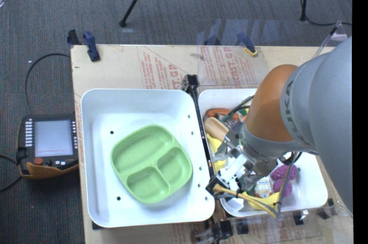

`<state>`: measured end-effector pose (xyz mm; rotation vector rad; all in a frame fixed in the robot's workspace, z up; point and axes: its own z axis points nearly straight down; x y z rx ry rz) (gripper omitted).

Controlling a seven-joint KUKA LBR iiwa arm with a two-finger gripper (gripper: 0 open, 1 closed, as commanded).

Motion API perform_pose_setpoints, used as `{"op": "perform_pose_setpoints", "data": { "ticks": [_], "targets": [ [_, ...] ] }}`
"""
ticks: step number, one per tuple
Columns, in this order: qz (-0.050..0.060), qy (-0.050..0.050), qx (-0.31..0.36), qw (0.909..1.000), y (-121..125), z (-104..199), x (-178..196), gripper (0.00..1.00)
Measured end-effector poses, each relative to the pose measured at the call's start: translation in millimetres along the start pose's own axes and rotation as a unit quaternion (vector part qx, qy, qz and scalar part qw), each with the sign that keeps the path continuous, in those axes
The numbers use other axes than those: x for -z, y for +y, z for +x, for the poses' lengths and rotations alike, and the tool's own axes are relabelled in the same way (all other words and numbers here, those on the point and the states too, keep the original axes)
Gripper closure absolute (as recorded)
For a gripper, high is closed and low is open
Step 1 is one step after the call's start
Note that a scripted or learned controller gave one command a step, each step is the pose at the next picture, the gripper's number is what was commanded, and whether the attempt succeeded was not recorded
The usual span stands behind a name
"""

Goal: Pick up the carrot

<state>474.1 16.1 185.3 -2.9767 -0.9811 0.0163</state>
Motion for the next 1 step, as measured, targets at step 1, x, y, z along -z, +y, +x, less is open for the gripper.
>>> {"op": "perform_pose_setpoints", "data": {
  "ticks": [1],
  "targets": [
    [-0.002,0.001,-0.003,1.0,17.0,70.6,0.9,0.0]
  ]
}}
